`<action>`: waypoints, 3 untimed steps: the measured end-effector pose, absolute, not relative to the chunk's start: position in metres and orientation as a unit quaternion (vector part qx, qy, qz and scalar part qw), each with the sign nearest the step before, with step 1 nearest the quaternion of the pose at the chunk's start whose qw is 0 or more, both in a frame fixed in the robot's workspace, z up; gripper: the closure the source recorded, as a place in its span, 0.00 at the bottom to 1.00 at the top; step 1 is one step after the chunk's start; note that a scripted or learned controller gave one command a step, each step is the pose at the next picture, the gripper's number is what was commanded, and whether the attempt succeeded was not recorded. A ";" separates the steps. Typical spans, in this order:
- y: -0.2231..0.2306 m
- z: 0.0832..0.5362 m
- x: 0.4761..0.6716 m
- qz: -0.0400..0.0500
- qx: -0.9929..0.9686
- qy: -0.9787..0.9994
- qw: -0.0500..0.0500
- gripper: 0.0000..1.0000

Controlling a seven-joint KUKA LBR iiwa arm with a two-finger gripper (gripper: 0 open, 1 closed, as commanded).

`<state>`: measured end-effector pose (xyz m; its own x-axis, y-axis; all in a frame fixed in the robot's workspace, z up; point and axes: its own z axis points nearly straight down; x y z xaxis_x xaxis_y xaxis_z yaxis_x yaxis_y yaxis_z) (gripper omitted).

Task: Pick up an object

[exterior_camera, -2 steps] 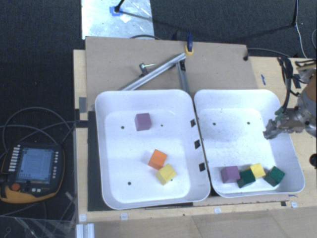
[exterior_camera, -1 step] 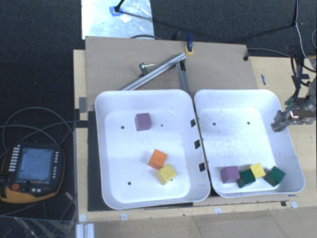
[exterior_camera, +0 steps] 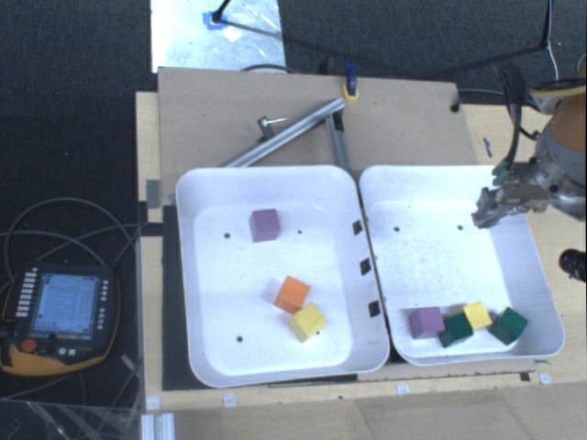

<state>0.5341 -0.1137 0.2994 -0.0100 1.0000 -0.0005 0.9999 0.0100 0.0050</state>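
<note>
Dark carpet is surrounding the desk (exterior_camera: pixel 404 117), where the left bin (exterior_camera: pixel 197 246) is holding three loose blocks while the pincer (exterior_camera: pixel 488 211), jaw state unclear, is hovering at twelve o'clock of the right bin's yellow block (exterior_camera: pixel 476 314), needing a centred, straight descent.

From my seat the arm (exterior_camera: pixel 567 126) comes in from the right, wrist bent down and leftward. The gripper (exterior_camera: pixel 486 211) hangs low at the end of it, tip pointing left, nothing visible between its fingers.
</note>
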 end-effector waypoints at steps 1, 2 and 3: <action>-0.073 0.283 0.557 0.001 0.704 0.710 0.001 1.00; -0.027 0.285 0.579 0.002 0.703 0.711 0.001 1.00; 0.018 0.282 0.606 0.002 0.703 0.711 0.001 1.00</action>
<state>0.6059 0.0178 0.2821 -0.0103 0.9999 0.0007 0.9999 0.0103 0.0042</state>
